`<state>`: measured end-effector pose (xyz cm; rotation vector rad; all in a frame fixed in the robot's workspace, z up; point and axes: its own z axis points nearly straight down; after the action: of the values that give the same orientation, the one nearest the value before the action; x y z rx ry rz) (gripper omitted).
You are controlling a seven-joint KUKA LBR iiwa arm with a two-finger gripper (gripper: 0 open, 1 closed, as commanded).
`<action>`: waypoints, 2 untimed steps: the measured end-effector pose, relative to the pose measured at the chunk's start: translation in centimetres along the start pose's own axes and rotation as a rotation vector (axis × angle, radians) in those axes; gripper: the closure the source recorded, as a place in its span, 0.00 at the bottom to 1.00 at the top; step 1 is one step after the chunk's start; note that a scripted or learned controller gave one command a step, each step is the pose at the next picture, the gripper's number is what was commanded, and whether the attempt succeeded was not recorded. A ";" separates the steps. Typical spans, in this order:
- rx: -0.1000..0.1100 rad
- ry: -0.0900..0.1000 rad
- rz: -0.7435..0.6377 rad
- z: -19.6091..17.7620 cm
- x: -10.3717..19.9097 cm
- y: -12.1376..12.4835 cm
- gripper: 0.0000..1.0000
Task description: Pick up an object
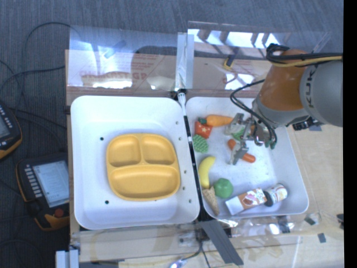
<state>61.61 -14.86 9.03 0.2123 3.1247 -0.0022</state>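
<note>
The claw (241,147) hides part of a small orange item (249,158) beneath it.

Two white bins (83,166) sit on a bench over dark grey carpet (139,4). The left bin holds a plain yellow divided tray (144,166). The right bin holds an orange carrot (218,120) at its far side, a red pepper (203,129), a dark green bumpy piece (200,145), a yellow banana (206,171), a bright green round fruit (223,188), a tan cone (210,200) and a bottle (256,198) with a red and white label and dark neck. The arm (301,91) at right is grey with an orange band.
</note>
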 end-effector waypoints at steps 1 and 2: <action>-0.001 -0.007 0.092 -0.1 2.2 -0.1 0.00; 0.002 -0.011 0.091 -1.2 2.0 -0.1 1.00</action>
<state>59.62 -14.68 10.23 0.3524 3.1007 -0.0059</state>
